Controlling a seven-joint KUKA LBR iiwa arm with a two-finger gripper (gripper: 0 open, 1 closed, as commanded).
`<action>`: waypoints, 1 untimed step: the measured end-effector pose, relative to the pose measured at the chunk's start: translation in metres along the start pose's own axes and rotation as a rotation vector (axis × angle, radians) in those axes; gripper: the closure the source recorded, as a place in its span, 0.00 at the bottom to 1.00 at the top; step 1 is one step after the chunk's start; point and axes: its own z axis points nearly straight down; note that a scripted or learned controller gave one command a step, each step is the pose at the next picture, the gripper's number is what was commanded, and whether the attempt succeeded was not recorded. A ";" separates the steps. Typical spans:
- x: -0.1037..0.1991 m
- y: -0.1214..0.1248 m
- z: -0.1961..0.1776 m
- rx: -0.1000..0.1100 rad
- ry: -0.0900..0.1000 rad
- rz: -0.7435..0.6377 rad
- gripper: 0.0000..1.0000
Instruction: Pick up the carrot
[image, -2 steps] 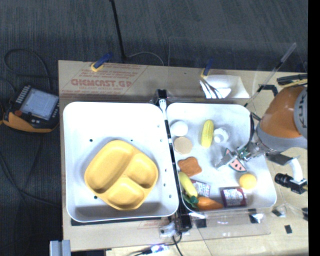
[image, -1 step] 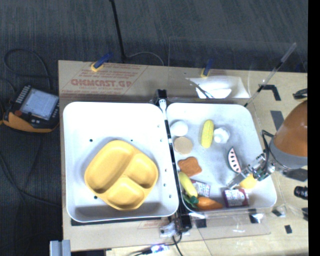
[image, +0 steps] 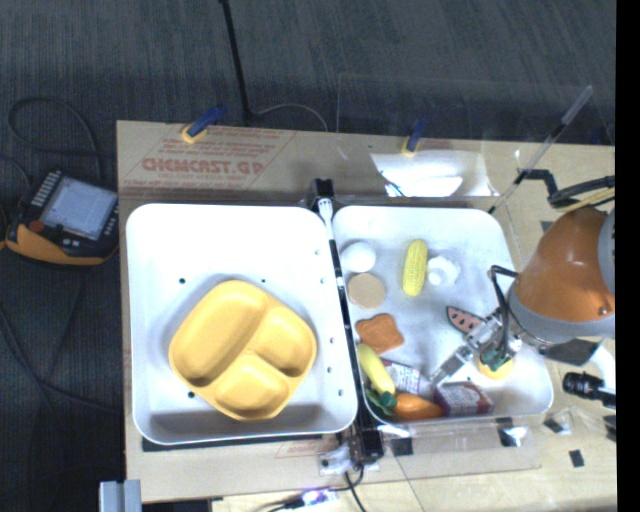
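The carrot (image: 416, 406) is a short orange piece lying at the front edge of the right bin (image: 520, 262), between a yellow banana (image: 375, 371) and a dark red packet (image: 463, 399). My gripper (image: 448, 367) reaches in from the right, slanting down and to the left. Its tip sits low over the bin floor, a little above and to the right of the carrot, and apart from it. Nothing shows in the gripper.
The right bin also holds a corn cob (image: 414, 267), a white round piece (image: 358, 258), a tan disc (image: 367, 290), an orange slice (image: 379, 331), a pinkish wedge (image: 463, 320) and a yellow item (image: 494, 366) beside the wrist. A yellow divided plate (image: 245, 346) lies in the left bin (image: 150, 250).
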 end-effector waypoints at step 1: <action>0.050 0.054 -0.001 -0.005 -0.005 0.084 0.00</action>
